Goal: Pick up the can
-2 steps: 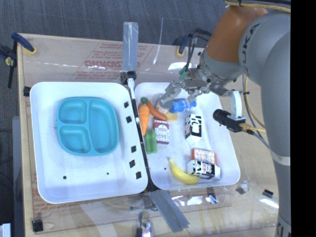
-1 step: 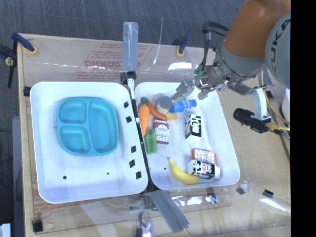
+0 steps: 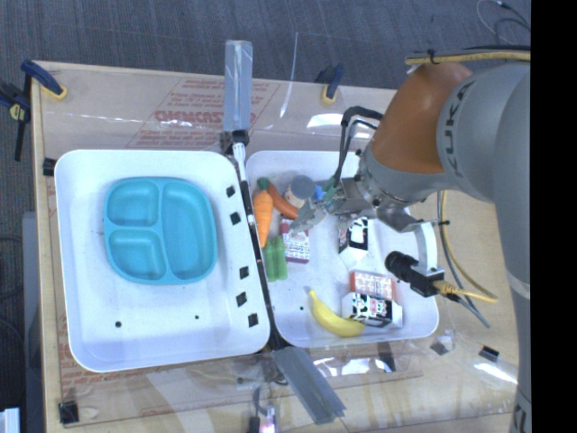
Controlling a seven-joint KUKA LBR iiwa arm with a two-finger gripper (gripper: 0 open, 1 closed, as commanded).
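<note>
The gripper [image 3: 317,207] hangs with narrowly parted, empty fingers just beside the can [image 3: 300,189], which stands toward the right bin's [image 3: 424,327] far edge

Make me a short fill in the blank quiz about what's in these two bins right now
1. The blue divided plate lies in the ____ bin.
2. The banana lies in the ____ bin, near its front edge.
3. The carrot in the right bin is coloured ____.
4. The gripper hovers over the ____ bin, close to the can.

Missing words: left; right; orange; right
</note>
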